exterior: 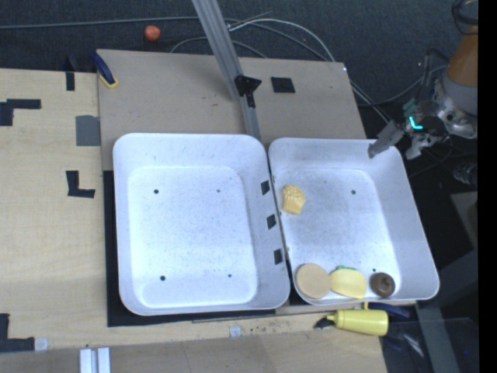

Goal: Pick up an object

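Tool: the tool hangs at the upper right corner of the right bin, above its rim; whether it is clenched or released cannot be told at this size, and nothing is seen in it.
Arm: it reaches in from the right, with the orange band near the frame edge.
Nearest thing: a pale yellow chunk lies alone near the right bin's left wall, well apart from the tool.
Handling, judged: the chunk looks light and lumpy, perhaps soft; a hold across its narrow middle from above seems best, with free floor on its right and front.
Other things: a tan disc, a yellow oval and a small brown round sit in a row against the near wall, touching or nearly so.
Handling, judged: these crowd each other and the wall, so they leave less room for a grasp; the disc looks flat and hard to take.
Left bin: the left bin lies beside the right one.
Table: a yellow bottle lies on the table just outside the right bin's near rim.
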{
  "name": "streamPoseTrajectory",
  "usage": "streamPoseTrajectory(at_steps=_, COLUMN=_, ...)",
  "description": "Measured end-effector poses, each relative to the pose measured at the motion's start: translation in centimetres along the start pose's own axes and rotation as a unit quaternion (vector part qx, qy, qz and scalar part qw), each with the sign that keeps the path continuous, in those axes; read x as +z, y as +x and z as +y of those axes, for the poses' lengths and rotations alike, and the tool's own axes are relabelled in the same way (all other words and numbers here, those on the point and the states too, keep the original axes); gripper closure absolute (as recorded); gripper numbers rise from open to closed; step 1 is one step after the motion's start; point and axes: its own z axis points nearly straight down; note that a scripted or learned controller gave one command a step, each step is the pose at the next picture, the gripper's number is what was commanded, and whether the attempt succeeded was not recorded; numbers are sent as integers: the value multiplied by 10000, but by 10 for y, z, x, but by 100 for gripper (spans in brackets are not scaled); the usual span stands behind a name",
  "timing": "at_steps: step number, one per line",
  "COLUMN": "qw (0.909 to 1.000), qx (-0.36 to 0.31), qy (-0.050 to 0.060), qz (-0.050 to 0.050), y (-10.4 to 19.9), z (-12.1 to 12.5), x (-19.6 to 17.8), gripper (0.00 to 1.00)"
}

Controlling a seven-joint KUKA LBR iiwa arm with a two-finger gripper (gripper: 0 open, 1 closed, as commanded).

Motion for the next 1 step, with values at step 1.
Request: streamPoseTrajectory(at_steps=1, qw=10000, qx=0, qy=0, qz=0, y=0, z=0, x=0, gripper=0)
